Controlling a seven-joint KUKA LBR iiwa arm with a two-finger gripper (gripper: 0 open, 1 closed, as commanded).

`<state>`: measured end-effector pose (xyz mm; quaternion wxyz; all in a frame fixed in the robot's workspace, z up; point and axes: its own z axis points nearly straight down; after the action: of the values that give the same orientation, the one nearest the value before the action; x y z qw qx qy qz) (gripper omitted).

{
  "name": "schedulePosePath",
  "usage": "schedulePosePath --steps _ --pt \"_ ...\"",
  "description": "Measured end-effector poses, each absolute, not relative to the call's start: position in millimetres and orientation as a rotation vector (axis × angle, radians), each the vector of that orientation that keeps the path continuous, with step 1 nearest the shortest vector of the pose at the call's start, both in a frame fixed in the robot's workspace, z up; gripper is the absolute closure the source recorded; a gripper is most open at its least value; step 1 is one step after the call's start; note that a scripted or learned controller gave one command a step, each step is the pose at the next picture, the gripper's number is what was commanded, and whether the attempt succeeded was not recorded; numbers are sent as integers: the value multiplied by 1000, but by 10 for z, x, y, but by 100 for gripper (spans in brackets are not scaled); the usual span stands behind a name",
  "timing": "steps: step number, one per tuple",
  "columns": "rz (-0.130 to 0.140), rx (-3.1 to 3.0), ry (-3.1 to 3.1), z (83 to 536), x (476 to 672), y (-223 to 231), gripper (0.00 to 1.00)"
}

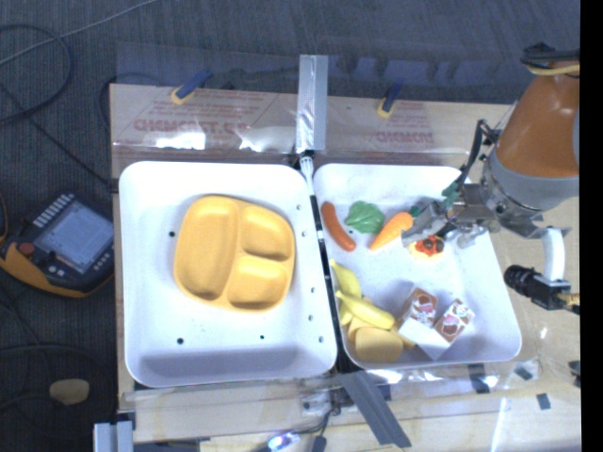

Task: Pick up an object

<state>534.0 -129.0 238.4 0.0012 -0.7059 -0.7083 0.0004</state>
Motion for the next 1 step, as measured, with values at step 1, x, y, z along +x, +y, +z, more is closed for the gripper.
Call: schedulePosePath --steps 1 --pt "6 -2274 -2167 1581 5974 -1490 0"
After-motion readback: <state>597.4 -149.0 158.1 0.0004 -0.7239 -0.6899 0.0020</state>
